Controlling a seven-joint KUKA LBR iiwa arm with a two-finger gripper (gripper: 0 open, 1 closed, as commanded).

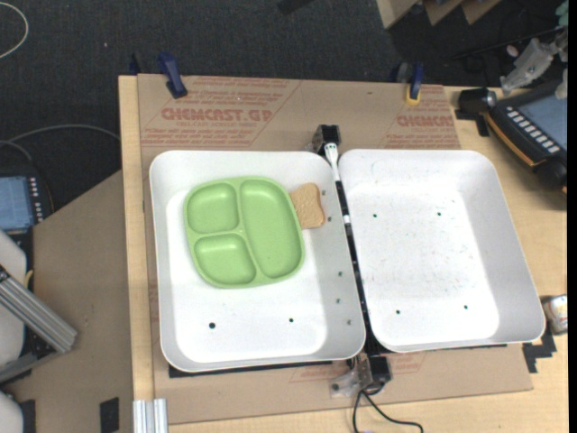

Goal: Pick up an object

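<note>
Left bin [180,332] holds green plate [243,233] — tan cracker [309,206] touching it.

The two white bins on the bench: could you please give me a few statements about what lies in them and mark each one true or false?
1. The green divided plate lies in the left bin. True.
2. The plate has two compartments. False: it has three, two small ones on its left side and one long one on its right.
3. A tan cracker-like piece lies at the plate's upper right edge. True.
4. The tan piece lies in the right bin. False: it lies in the left bin, near the divide between the bins.
</note>
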